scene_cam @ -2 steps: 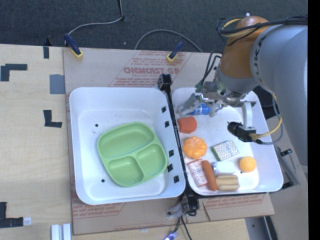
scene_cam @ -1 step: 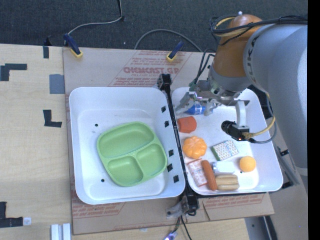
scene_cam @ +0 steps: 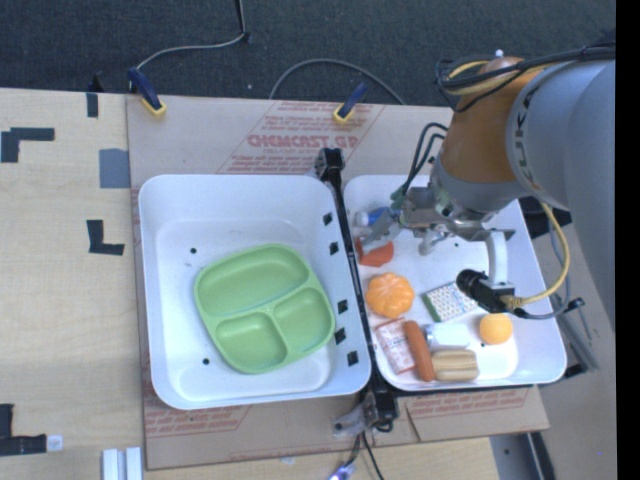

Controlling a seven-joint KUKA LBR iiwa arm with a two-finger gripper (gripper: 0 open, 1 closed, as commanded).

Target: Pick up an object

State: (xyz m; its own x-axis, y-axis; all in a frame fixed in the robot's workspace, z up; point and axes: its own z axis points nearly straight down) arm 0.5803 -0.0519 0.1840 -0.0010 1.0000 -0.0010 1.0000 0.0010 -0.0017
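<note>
Green tray (scene_cam: 264,308) — one — fills the left bin (scene_cam: 160,208). Right bin (scene_cam: 545,353): one pumpkin (scene_cam: 389,295), one ball (scene_cam: 495,329), one hotdog (scene_cam: 438,360). My pincer (scene_cam: 385,226) hangs there — grip I cannot tell.

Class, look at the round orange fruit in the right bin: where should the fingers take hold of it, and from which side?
Probably from above, closing across the orange's widest part. It is round, so any axis works, but the bin wall lies close on its left and a hot dog below, so a side approach looks crowded.
</note>
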